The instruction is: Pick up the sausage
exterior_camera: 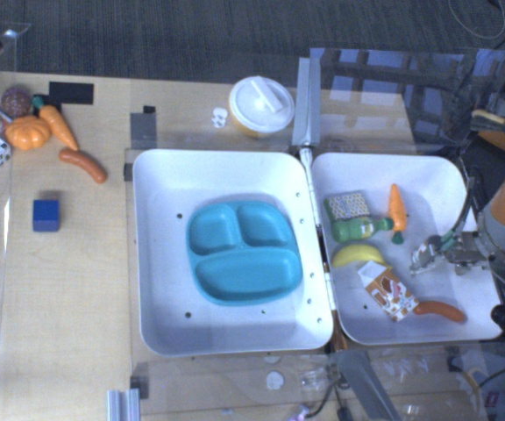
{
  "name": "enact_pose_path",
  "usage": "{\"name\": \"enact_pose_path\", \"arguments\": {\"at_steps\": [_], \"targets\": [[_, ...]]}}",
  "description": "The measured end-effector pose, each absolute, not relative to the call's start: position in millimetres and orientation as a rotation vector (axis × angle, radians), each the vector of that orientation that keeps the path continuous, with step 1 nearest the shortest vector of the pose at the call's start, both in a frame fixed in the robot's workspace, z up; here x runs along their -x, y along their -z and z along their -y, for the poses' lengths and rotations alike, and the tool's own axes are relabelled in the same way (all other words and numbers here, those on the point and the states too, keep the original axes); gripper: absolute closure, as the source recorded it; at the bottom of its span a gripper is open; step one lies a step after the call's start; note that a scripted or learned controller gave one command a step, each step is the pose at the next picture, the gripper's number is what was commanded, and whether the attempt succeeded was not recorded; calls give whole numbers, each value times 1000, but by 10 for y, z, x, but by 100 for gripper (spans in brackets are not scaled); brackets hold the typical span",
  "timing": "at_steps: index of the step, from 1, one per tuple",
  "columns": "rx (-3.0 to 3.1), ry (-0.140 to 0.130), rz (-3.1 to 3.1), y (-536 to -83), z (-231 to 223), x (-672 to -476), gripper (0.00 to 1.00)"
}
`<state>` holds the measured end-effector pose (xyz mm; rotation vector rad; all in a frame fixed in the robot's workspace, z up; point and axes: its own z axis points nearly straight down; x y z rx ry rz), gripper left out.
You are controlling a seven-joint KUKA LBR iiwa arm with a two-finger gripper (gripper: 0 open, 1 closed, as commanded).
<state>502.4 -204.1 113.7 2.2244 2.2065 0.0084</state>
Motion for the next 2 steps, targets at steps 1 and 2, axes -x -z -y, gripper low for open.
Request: {"name": "enact_pose_path", "arguments": {"at_steps": [1,2], "targets": [[-2252,-10,-2172,-897,1765,-4909,0],[-2517,-21,-1868,-899,2004,-4933,0]]}}
